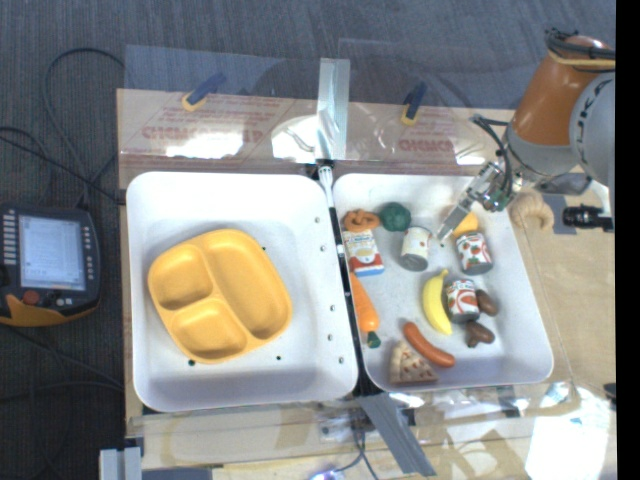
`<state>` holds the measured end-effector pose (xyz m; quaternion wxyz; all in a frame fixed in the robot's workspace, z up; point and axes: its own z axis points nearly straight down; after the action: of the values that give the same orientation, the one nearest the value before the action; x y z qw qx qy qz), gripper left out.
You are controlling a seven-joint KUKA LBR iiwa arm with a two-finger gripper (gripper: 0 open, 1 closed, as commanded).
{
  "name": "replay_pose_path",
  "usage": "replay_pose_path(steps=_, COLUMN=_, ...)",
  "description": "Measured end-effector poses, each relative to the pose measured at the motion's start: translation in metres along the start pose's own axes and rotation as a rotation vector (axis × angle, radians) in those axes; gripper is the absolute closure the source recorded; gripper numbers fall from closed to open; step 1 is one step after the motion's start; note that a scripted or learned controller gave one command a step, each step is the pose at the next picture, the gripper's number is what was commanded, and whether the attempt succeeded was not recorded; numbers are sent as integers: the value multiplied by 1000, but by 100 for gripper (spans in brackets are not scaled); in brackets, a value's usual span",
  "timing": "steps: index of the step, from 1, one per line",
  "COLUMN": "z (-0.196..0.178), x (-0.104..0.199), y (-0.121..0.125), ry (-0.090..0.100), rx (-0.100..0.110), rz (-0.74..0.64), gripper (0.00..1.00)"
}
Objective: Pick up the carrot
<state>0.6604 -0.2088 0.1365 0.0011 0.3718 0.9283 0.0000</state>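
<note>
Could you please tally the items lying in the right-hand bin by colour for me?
Orange: 2, carrot and pretzel-like piece
Green: 1, round item
Yellow: 2, banana and wedge
Red or brown: 5, sausage, pizza slice, two cans, brown pieces
White or grey: 2, carton and cup
Total: 12

The orange carrot [364, 307] lies lengthwise along the right bin's [530, 298] left wall, its green top toward the bin's near edge.
</note>
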Motion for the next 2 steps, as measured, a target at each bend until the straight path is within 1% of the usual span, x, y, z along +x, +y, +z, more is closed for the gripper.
replay_pose_path(steps=1, z=-62, x=40, y=46, ry=-4, rx=-3, rz=194, gripper=0)
replay_pose_path(steps=2, z=-33, x=-2, y=9, ry=-1, rx=4, rz=131, gripper=0)
